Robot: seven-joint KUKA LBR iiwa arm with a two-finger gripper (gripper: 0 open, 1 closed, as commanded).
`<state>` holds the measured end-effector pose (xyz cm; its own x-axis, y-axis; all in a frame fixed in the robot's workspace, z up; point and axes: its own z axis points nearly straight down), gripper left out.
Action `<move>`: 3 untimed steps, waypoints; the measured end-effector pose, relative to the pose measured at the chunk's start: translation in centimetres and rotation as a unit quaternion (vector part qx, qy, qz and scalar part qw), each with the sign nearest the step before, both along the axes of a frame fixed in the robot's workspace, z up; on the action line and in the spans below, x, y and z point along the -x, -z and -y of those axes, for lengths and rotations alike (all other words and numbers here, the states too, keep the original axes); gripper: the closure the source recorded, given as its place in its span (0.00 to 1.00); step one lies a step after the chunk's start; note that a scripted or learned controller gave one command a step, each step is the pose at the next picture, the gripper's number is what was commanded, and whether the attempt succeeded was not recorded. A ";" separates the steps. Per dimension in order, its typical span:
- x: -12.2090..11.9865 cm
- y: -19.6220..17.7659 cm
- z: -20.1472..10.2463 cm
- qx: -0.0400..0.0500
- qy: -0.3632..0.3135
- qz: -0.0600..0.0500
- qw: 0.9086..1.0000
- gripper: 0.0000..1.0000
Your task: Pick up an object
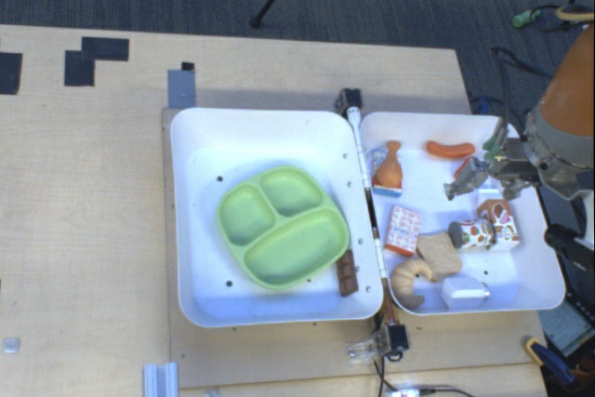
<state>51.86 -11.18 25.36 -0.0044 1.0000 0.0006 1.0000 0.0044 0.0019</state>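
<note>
With its fingers spread and nothing between them, the gripper (476, 177) is poised over the right bin (548, 293), where a sausage (450, 149) lies near, at its 11 o'clock, within reach.

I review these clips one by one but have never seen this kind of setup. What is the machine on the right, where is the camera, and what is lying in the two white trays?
One camera looks down at a slant on a wooden bench. The grey and orange shape at the right is a robot arm; its gripper hangs over the right bin, with nothing seen between its fingers. That bin holds toy food: a sausage, a drumstick, a red-and-white packet, a croissant and other small pieces. The left bin holds a green divided plate and a brown bar.
</note>
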 end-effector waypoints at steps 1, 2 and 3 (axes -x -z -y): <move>-1.4 14.0 -1.1 0.000 0.001 -0.001 1.000 0.00; 1.2 6.9 -10.6 -0.001 0.000 0.000 1.000 0.00; 1.0 5.8 -10.6 -0.001 0.000 0.002 1.000 1.00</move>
